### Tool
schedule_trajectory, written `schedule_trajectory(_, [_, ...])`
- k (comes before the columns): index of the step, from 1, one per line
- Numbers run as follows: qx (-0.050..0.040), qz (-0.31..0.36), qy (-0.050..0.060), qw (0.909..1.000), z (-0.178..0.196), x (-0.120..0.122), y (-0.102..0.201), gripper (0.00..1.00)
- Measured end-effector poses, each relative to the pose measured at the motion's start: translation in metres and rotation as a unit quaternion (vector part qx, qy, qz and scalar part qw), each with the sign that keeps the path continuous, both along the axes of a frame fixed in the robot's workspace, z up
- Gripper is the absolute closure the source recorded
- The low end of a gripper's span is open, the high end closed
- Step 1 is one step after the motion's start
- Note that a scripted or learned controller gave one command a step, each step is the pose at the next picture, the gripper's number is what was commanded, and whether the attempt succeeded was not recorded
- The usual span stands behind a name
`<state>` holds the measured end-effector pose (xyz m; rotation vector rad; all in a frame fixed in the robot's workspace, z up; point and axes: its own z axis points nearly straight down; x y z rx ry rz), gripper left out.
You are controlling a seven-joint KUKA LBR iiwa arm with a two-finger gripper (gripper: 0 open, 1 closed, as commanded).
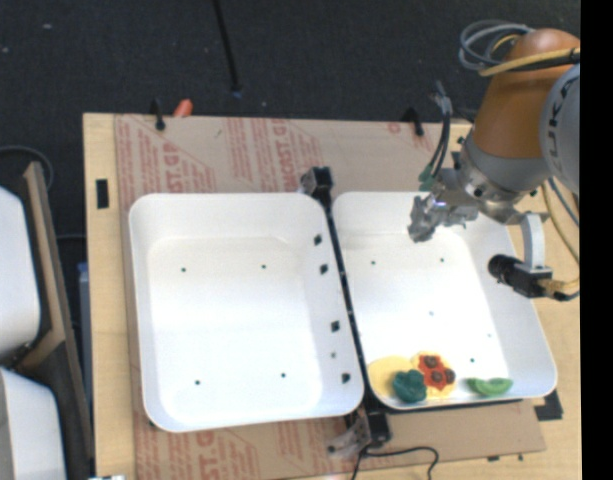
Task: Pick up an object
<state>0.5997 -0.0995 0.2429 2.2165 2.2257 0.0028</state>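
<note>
Three small toys lie bunched at the near edge of the right bin [506,318]: a yellow piece [384,372], a dark green lump [409,387] with an orange-and-black bit [435,370] beside it, and a light green piece [489,386] a little apart. They look light, small and probably soft, so a pinch across the middle should do. The end effector [426,218] hangs over that bin's far side, well apart from them; whether it is apart or together, I cannot tell.

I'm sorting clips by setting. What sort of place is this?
Probably a robotics lab's grasping test bench: a grey arm with an orange band reaches over two shallow white plastic bins on a cardboard-covered table, with small coloured toys as practice objects.
</note>
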Motion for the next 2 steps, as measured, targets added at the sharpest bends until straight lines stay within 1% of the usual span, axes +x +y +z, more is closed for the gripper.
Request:
schedule_trajectory(1, [-0.0001,-0.001,0.001,1.0000,-0.003,0.014,0.041,1.00])
schedule_trajectory(2, [-0.0001,0.000,0.000,1.0000,0.007,0.029,0.089,1.00])
